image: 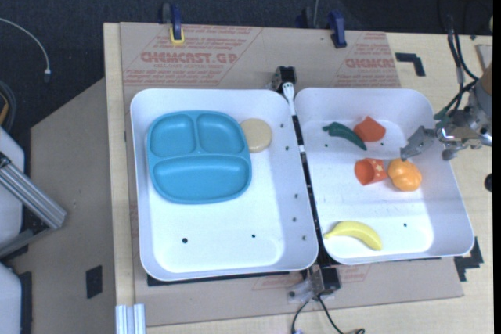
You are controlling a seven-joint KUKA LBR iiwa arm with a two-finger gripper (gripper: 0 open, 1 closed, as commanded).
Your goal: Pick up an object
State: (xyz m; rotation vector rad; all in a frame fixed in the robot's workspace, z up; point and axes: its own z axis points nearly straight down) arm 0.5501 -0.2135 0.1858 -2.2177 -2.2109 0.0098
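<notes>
Bench w/ two white bins – gripper (427, 141) hovers at the right bin (446, 203), jaw state unclear, orange fruit (405, 175) just below it, likely target.

- Bench (235, 51): brown board with red lettering, blue clamps (174, 18) at its far edge.
- Left bin (211, 246) and right bin (427, 235) lie on it, touching side by side.

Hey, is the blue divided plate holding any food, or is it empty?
Empty. The blue divided plate shows bare blue in all three compartments; the round beige piece sits beside its upper right corner, in the left bin.
</notes>
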